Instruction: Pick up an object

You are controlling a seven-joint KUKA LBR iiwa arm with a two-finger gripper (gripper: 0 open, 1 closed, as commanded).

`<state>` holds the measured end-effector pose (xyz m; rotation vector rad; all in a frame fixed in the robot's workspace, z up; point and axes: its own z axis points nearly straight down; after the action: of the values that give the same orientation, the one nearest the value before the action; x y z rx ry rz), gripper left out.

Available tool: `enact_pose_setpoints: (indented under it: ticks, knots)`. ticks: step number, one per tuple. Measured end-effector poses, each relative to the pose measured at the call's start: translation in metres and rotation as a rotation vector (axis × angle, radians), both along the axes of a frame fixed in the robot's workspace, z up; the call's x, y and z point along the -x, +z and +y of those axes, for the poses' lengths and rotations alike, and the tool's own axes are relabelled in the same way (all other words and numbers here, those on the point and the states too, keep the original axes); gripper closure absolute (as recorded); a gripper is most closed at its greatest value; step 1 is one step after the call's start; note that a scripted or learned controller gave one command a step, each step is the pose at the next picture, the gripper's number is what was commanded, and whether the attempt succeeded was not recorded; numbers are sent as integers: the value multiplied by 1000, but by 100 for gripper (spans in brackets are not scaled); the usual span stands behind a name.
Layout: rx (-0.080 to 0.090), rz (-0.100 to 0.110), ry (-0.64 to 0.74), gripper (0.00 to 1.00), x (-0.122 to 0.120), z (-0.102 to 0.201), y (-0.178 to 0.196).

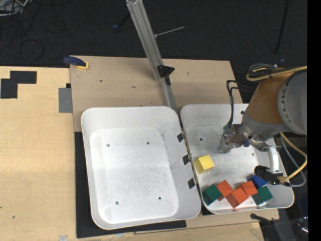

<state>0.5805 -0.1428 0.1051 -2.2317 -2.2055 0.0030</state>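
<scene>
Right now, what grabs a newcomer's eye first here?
The grey and orange arm reaching in from the right, its end effector low over the right bin. Next, the yellow block alone near the divider, and the red, green and blue blocks clustered at that bin's near edge.

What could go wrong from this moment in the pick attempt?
The hand sits over bare bin floor in the right bin, apart from every block, so closing here would likely grab nothing. The red, green and blue blocks are packed together in the near corner; a descent there could jam against neighbours or the bin wall. The yellow block lies close to the divider side, leaving little room for a finger.
</scene>
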Motion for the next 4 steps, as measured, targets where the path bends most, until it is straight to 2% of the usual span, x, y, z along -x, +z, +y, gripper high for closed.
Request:
enact_pose_setpoints:
  ticks: [1,3,4]
  knots:
    - [2,-6,4,100,-8,-8,56]
    - [2,-7,13,100,-7,-5,144]
    - [-1,0,15,100,1,43,131]
